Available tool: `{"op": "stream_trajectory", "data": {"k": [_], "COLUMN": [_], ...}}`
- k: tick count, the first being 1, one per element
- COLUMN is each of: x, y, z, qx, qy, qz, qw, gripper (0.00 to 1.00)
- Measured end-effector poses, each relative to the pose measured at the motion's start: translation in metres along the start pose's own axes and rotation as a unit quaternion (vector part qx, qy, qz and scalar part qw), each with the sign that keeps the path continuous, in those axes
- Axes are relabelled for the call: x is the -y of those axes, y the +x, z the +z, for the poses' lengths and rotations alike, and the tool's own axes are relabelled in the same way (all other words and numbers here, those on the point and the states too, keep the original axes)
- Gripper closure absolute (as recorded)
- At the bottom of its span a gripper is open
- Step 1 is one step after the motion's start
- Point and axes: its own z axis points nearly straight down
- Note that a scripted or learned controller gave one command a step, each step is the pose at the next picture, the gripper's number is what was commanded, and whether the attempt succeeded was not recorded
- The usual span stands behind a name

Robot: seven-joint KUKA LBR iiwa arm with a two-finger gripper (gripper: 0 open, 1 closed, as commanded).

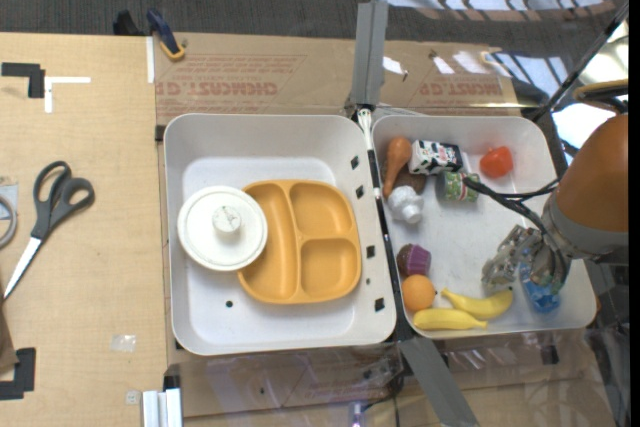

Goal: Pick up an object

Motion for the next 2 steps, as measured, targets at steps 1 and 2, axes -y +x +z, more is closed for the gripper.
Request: {"op": "stream_trajectory", "data": {"k": [1, 2], "x": [-0.048, -0.016], "y": [0.035, -0.006], "z": [0.001, -0.001], "qx": [-0.002, 0.001], "qy": [0.001, 0.000], "qz": [0.161, 0.051], "qw": [0.9870, 0.9987], "gripper": [1.00, 1.00]}}
